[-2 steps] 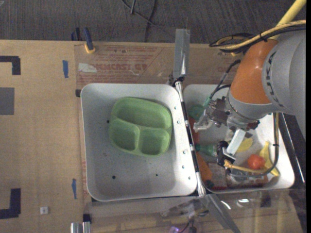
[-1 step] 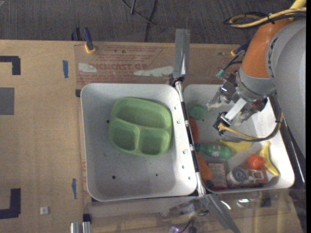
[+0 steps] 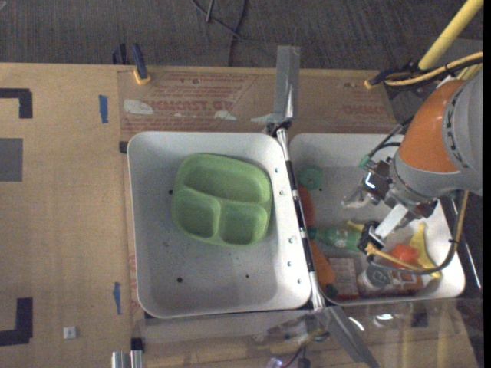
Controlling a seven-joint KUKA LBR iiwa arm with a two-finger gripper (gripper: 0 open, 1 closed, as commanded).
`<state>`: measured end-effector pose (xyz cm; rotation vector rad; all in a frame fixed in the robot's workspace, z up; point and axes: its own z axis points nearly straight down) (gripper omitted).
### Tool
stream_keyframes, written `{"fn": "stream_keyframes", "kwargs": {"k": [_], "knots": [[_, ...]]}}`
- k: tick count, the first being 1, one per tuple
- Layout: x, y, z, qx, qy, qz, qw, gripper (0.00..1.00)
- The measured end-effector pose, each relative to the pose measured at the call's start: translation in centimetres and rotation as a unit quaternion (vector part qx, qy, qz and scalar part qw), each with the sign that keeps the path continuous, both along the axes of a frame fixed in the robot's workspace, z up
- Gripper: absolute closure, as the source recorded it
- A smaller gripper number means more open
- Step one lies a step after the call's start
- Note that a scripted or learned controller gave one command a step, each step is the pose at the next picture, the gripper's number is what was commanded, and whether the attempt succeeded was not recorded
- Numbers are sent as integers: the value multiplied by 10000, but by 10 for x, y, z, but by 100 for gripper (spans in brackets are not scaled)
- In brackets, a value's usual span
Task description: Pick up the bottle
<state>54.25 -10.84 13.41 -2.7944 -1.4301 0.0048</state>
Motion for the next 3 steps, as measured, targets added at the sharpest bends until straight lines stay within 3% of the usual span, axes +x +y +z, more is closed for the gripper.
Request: {"fn": "stream_keyframes", "kwargs": {"k": [1,2,3], "knots": [[-17,79,50,-4,-9,-133,9999,0],[52,10,-9,-6,-7,-148,9999,0],[52,10,-9,-5,-9,-145,9999,0]]}}
